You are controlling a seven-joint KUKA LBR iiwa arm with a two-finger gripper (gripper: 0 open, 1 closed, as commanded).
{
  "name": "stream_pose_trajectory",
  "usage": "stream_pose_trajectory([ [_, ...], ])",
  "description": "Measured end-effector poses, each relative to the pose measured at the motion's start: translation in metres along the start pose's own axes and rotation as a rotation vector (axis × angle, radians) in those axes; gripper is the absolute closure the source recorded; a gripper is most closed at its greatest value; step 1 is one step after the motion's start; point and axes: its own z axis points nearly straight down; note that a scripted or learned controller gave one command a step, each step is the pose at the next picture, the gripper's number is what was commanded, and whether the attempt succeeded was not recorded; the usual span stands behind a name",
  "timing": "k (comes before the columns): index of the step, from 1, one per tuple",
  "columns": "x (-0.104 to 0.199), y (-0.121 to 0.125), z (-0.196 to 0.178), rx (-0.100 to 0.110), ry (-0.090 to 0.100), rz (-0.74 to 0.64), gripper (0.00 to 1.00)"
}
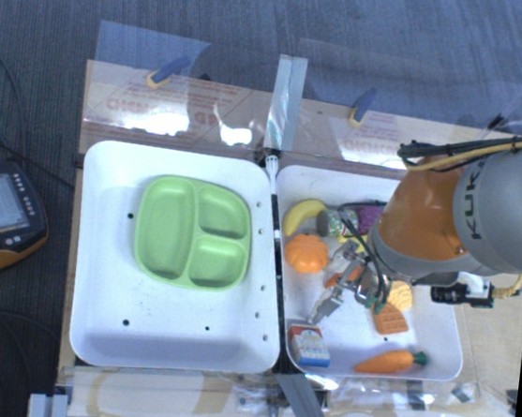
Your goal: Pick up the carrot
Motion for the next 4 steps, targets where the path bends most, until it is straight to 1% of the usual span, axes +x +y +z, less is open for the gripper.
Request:
stream_pose_trajectory([
  [1, 0.005, -0.002, 0.0, -0.003, 0.001, 0.1, 0.0],
  [2, -0.026, 0.004, 0.002, 0.002, 0.011, 0.533, 0.0],
  [3, -0.048, 0.01, 0.003, 0.007, 0.012, 1.094, 0.0],
  [4, -0.083, 0.029, 0.005, 0.035, 0.03, 1.117, 0.0],
])
